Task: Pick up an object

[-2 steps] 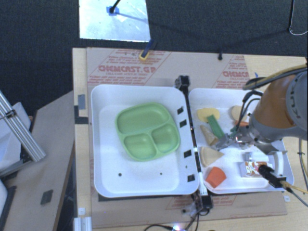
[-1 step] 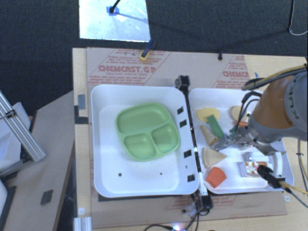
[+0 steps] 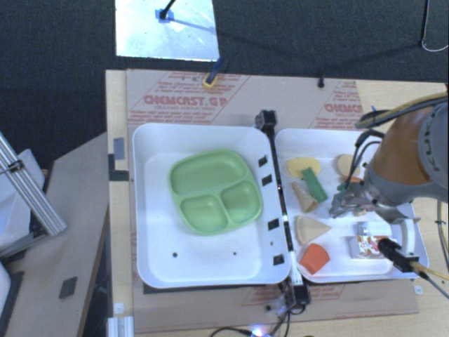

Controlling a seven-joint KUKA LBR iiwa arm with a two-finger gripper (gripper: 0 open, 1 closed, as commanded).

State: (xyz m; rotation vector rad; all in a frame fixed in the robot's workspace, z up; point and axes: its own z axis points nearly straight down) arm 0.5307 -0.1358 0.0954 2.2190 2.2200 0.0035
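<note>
The right bin (image 3: pixel 287 146) holds several food-like objects: a yellow piece (image 3: pixel 303 166), a green block (image 3: pixel 314 186), a tan wedge (image 3: pixel 303 197), a pale triangular wedge (image 3: pixel 312 227), an orange-red block (image 3: pixel 314 258), a small printed box (image 3: pixel 367 246) and a beige round piece (image 3: pixel 344 164). The gripper (image 3: pixel 342 206) hangs low over the middle of this bin, just right of the green block and tan wedge. The arm's grey and orange wrist (image 3: pixel 400 160) covers the bin's right part. Nothing shows between the fingers.
The left bin (image 3: pixel 151 258) carries a green three-compartment tray (image 3: pixel 214 191). A black divider (image 3: pixel 275 188) with clips runs between the bins. Cardboard (image 3: pixel 182 100) lies under both bins, and a shiny square plate (image 3: pixel 167 20) sits on the dark floor beyond.
</note>
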